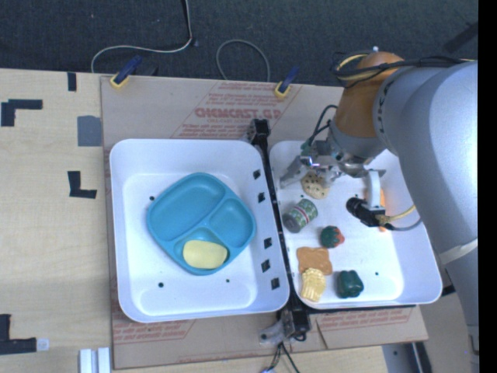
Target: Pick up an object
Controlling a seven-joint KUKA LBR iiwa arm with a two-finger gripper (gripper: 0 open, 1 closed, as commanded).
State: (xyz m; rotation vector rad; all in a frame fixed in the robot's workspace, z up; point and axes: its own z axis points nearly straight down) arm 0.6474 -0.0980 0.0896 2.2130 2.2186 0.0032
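Two shallow white bins are set side by side on a cardboard sheet [225,115] over the bench. In the left bin [128,208] a blue divided plate [202,216] is laid, with a pale yellow rounded piece [205,254] resting in its nearest compartment. The right bin [411,270] is reached into by the grey arm [435,138], whose orange band [361,103] is seen above the wrist. The gripper [314,169] is lowered over the far left part of that bin, directly above a round tan cookie-like piece [314,185], which appears to be touched by the fingertips; whether it is gripped, or how wide the jaws stand, cannot be told. Just nearer lies a small grey-green can [300,214] on its side. Further forward a dark green and red piece [331,237], an orange block [314,259], a yellow corn-like piece [312,284] and a dark green pepper-like piece [349,284] are scattered, the orange and yellow ones touching
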